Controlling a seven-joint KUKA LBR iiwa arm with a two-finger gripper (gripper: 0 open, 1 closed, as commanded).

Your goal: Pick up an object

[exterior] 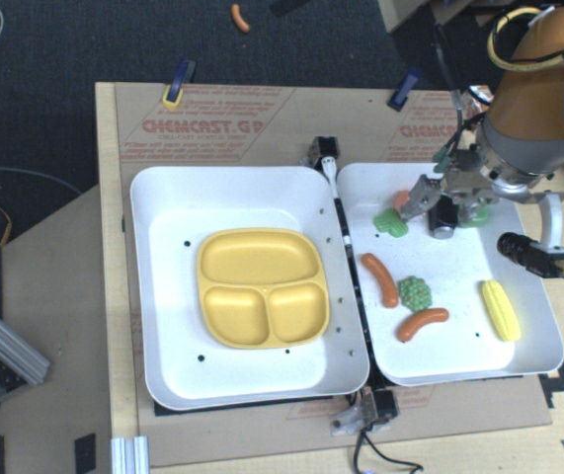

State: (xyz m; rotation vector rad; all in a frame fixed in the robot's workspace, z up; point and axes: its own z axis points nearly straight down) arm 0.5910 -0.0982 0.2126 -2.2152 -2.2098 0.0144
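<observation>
Reaching in over the right bin (519, 358), the gripper (438, 205) is seen near its far edge; finger state cannot be told. A green piece (392, 223) lies just beside it. Two sausages (380, 278), broccoli (415, 291) and corn (500, 310) lie nearer.

Dark carpet floor (84, 28) surrounds the cardboard-topped bench (262, 117).

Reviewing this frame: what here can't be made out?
- Gripper fingers: whether open or shut, hidden by the wrist in the camera view.
- Green item behind the gripper: mostly covered by it, kind unclear.
- Red bit beside the green piece: partly hidden by the gripper, too small to identify.
</observation>
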